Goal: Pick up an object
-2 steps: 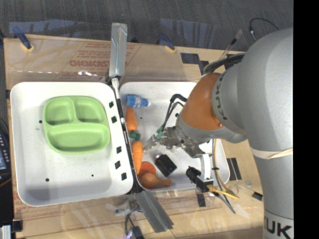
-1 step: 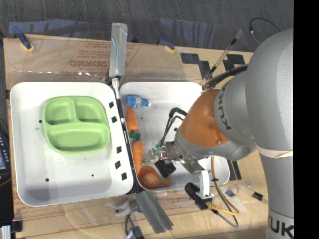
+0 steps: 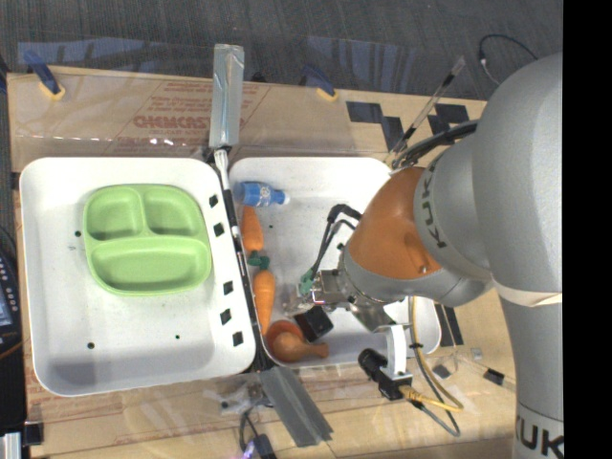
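The right bin holds several small items along its left wall. A small blue bottle lies at the top. Below it lie an orange carrot and a second carrot, end to end. An orange-brown rounded toy rests in the bin's lower left corner. My gripper is low in the right bin, just right of the second carrot and above the rounded toy, close to both. The grey arm and its orange band cover the right half of this bin.
The left bin holds a green divided plate in its upper half. A metal divider with black clips runs between the bins. Cables hang below the wrist near the bench's front edge.
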`<move>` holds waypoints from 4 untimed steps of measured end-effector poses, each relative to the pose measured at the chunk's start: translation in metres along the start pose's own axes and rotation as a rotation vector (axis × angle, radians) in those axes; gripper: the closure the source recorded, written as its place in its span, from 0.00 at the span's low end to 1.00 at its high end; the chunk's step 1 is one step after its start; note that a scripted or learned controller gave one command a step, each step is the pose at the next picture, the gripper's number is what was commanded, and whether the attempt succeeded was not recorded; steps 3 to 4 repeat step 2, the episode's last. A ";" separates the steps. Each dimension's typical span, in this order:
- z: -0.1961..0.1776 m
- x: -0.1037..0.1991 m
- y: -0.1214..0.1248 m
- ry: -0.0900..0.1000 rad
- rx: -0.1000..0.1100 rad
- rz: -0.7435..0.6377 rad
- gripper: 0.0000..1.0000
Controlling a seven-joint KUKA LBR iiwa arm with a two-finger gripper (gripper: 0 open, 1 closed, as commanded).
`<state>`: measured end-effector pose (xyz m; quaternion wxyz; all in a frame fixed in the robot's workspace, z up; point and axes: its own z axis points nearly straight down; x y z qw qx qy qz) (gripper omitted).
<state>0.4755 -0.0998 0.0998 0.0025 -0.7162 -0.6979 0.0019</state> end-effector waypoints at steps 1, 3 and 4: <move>-0.122 0.025 0.012 0.000 -0.004 -0.042 1.00; -0.145 0.042 -0.001 -0.001 -0.003 -0.039 1.00; -0.145 0.042 -0.001 -0.001 -0.003 -0.039 1.00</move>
